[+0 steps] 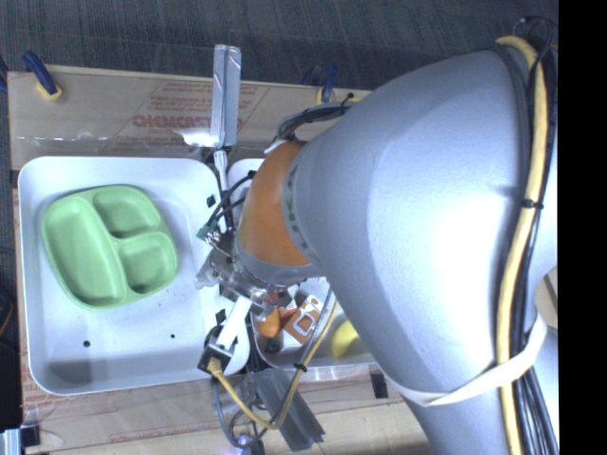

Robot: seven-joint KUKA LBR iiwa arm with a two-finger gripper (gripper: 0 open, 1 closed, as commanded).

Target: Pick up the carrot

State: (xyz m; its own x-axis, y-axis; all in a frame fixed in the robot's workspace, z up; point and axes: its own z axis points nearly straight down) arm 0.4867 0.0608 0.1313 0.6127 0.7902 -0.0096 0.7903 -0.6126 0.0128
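Orange, and only partly exposed, the carrot (pixel 270 324) lies in the right bin (pixel 248 172), directly beneath the arm's wrist. It sits just beside the gripper (pixel 258 313), near the lower end of the wrist assembly. Whether the two touch cannot be determined, because the wrist hardware covers the contact area.

Gripper condition: the fingers are hidden under the wrist and cabling, so their spread cannot be read, and nothing is visibly held between them.

The arm (pixel 417 226) enters from the right and covers most of the right bin. Its grey housing carries an orange band (pixel 270 221) above the wrist. A yellow cable (pixel 520 226) runs along the outer side of the housing.

Item count:
- Bins: two, side by side. The left bin (pixel 114 349) is fully exposed.
- Green trays: one (pixel 109 245), with three compartments, resting in the upper half of the left bin, well apart from the carrot.
- Carrots: one.
- Yellow objects: one (pixel 343 337), in the right bin just right of the carrot, mostly covered by the arm; its type cannot be identified.
- Blue clamps: two, one (pixel 43 76) at the bench's upper left corner and one (pixel 328 83) at the upper edge near the arm.
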